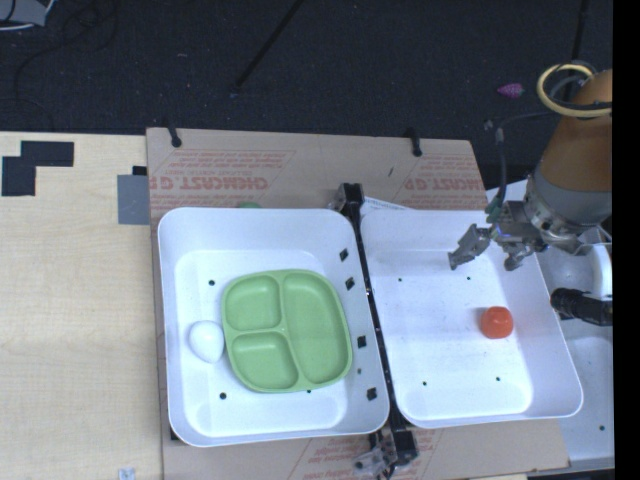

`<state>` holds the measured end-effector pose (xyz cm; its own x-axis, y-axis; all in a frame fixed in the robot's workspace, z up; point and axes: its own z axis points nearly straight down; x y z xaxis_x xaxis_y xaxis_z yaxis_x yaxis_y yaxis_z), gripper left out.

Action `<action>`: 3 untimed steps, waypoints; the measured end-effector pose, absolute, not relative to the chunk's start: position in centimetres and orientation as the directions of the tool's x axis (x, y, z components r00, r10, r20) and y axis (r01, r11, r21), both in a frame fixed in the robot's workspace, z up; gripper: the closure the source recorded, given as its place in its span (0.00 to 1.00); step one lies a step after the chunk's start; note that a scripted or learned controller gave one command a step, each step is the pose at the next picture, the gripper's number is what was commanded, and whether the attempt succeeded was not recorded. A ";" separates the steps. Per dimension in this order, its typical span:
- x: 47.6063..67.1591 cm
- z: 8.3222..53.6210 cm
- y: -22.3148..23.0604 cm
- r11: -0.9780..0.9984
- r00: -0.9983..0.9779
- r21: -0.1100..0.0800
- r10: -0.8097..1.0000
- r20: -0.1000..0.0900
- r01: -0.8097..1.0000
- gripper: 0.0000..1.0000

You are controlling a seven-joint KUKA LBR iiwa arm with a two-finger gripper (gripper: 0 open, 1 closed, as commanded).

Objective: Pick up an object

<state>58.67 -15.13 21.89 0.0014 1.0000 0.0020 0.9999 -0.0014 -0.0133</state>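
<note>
Here, orange ball (497, 322) in right bin (560, 388), well below open, empty pincer (490, 250).

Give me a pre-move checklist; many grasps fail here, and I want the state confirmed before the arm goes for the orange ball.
1. Ball lies in the right bin: ok.
2. Ball stands apart from other things and from the bin walls: ok.
3. Gripper above the right bin, at its far right part: ok.
4. Gripper over the ball: not ok; the ball lies nearer the camera.
5. Nothing between the jaws: ok.
6. Tray and egg in the left bin, out of the path: ok.
</note>
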 end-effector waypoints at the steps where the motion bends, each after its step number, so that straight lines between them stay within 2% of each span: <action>1: 58.9 22.5 -15.2 0.000 0.000 -0.001 1.000 0.000 1.000 0.00; 2: 58.1 16.5 -15.6 0.000 0.000 -0.009 1.000 0.002 1.000 0.00; 3: 57.9 10.0 -15.4 0.000 0.000 -0.009 1.000 0.002 1.000 0.00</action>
<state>57.90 -15.36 10.05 0.0001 1.0000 0.0024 1.0000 -0.0001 -0.0090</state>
